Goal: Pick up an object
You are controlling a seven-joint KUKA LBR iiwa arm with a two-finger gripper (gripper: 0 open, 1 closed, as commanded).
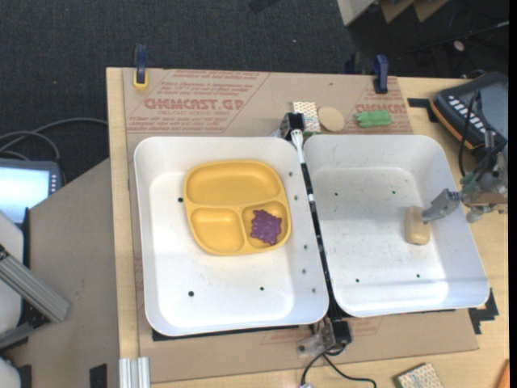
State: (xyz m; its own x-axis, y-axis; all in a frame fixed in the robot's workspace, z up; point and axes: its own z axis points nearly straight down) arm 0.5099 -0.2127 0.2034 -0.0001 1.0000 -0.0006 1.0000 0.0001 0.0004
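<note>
Yellow tray [230, 186] (L bin [161, 281]) holds purple toy [266, 226].

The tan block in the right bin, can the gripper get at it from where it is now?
Probably yes. The gripper sits right beside the tan block in the right bin, with nothing else near the block to get in its way.

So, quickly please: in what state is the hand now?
Hand: cannot be told; it sits just above the small tan rounded block in the right white bin.
</note>
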